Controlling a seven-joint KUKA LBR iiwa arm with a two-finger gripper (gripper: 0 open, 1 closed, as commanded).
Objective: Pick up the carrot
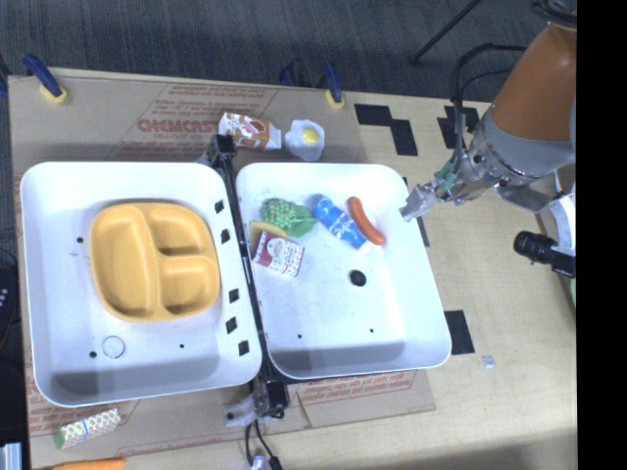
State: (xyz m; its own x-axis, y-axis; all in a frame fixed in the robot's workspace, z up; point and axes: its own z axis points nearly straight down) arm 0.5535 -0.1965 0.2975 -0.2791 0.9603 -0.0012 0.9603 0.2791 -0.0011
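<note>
The grey arm reaches in from the right, its orange band high at the upper right corner. The wrist slants down and leftward, ending in the claw (415,206), which hangs low with its tip pointing left.

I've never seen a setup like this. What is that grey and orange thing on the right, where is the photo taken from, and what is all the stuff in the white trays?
That is a robot arm, reaching in from the right. Its gripper sits by the right bin's outer edge, with nothing between its fingers. One fixed camera above the bench looks down at a slant. The left bin holds a yellow divided plate. The right bin holds toy food: an orange carrot, the item to pick up, beside a blue bottle, a green leafy piece and a small red and white packet.
</note>
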